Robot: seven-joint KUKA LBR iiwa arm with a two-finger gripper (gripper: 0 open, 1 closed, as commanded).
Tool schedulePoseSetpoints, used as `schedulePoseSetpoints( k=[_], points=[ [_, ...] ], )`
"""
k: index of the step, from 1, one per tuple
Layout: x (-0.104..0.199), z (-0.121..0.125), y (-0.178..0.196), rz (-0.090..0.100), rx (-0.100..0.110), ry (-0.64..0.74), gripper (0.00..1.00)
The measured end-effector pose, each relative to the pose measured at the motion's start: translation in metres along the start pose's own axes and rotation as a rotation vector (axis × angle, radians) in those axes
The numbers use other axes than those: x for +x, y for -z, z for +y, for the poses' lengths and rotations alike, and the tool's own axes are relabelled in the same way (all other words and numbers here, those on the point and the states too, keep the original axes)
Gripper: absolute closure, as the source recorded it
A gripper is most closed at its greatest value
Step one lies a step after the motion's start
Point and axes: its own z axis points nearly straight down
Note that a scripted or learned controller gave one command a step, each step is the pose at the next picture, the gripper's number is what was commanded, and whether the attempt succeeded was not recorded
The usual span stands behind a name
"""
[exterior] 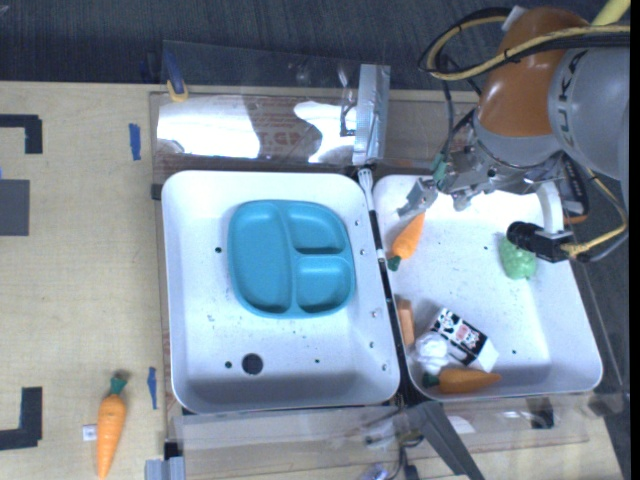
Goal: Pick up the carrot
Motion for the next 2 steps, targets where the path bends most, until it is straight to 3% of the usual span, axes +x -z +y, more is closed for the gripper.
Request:
schedulePoseSetpoints(
  k=[1, 2],
  points=[
    [-0.053, 0.02, -0.097, -0.001, -0.004, -0.054, 0.0],
    [-0.041, -0.007, -0.099, 0.003, 0.002, 0.175, 0.0]
  ],
)
